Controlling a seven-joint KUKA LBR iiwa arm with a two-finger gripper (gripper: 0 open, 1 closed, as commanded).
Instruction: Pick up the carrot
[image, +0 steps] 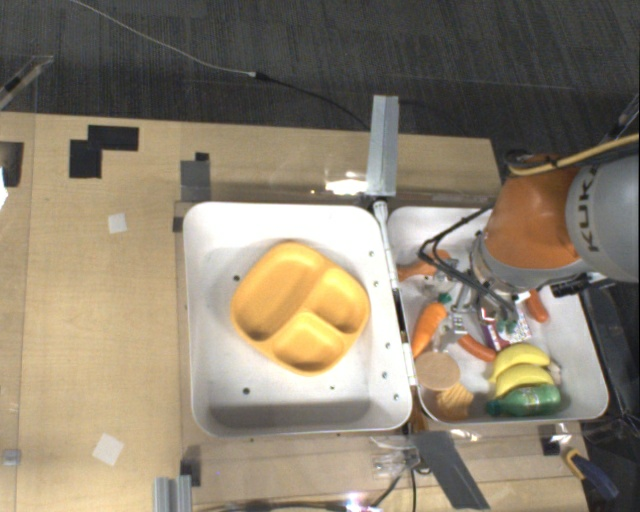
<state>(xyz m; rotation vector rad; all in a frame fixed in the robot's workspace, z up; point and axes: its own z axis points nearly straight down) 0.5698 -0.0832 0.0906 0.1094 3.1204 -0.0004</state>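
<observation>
The carrot (428, 326) is orange with a small green top and lies tilted in the right bin (590, 395), close to that bin's left wall. My gripper (478, 308) hangs under the orange wrist band (530, 225), low over the middle of the same bin. It sits just right of the carrot's green end. I see nothing held in it, and the wrist and cables hide its tips.
Crowding the right bin are yellow bananas (522, 365), a green item (525, 400), a tan round disc (437, 371), a red sausage (477, 348) and another orange piece (415, 270). The left bin (210, 400) holds a yellow divided plate (300, 305).
</observation>
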